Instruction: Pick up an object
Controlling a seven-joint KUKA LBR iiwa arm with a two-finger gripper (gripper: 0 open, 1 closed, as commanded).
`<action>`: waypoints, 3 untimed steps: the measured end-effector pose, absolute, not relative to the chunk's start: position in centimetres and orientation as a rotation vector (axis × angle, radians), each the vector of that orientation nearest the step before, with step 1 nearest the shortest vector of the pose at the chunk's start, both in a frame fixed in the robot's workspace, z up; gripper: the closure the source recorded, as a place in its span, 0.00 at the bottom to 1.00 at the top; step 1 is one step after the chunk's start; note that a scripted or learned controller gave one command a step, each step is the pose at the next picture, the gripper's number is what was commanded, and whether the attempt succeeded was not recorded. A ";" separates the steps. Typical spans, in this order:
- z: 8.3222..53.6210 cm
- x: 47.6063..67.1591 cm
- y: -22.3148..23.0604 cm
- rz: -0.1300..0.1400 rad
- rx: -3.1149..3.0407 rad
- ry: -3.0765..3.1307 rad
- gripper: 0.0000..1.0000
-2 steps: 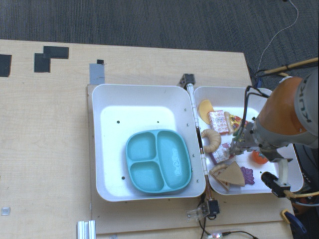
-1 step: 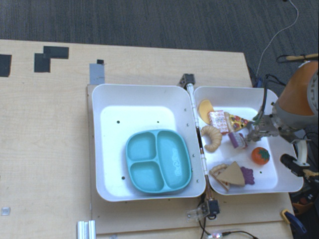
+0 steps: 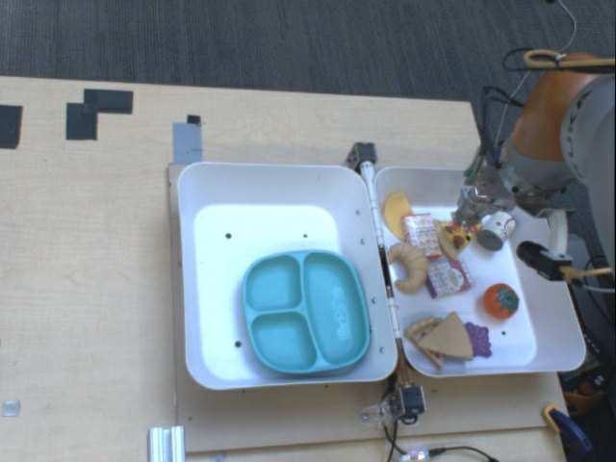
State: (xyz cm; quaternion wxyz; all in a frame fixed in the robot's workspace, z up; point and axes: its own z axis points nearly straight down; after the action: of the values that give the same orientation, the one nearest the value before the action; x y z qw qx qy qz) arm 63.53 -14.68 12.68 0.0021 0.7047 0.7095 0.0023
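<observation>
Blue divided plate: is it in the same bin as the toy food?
No, the blue divided plate lies in the left bin, while the toy food such as the tomato sits in the right bin.

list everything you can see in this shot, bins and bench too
bench: 1, pale wood, under both bins, with dark patches at its far left
left bin: 1, white, middle of view
divided plate: 1, light blue, three sections, lying in the left bin's near half
right bin: 1, white, right of the left bin
yellow piece: 1, yellow, right bin's far left corner
croissant: 1, tan, right bin's left side
small packets: 2, pink and white, right bin's middle
tomato: 1, orange-red, right bin's right side
sandwich wedge: 1, tan, right bin's near edge
grapes: 1, purple, beside the wedge
arm: 1, grey and orange, from the right
gripper: 1, low over the right bin's far side
</observation>
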 end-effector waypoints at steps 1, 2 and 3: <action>12.6 63.4 -14.8 0.004 2.212 2.226 0.00; 9.3 60.9 -10.4 0.017 2.202 2.213 0.00; 10.6 61.1 -10.4 0.022 2.190 2.211 1.00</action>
State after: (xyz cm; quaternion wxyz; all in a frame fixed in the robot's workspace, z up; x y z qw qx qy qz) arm 61.10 -10.44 10.57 0.0144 0.7036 0.7104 0.0070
